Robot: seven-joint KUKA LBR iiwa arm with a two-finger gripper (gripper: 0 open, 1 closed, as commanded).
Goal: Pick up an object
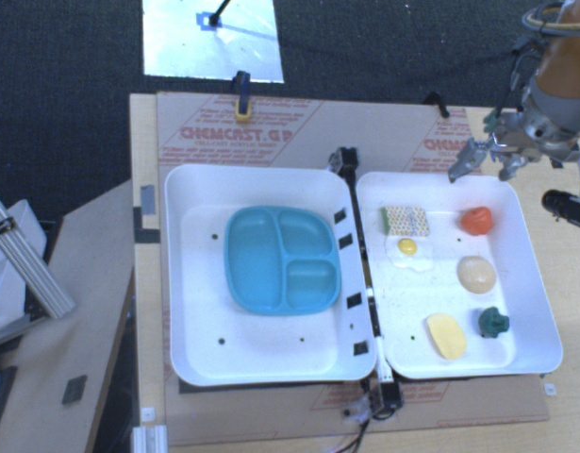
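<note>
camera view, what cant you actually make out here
- Arm: cut off by the camera view's right edge above the orange band.
- Gripper: small and blurred above the right bin's far rim; nothing visible between its fingers.
- Small dark green object: too small to identify.
- Patterned square item: print too fine to read.
- Blue divided tray: hides the left bin's floor beneath it.

The end effector (486, 161) hangs open above the right bin's (535, 281) far rim, holding nothing.
</note>
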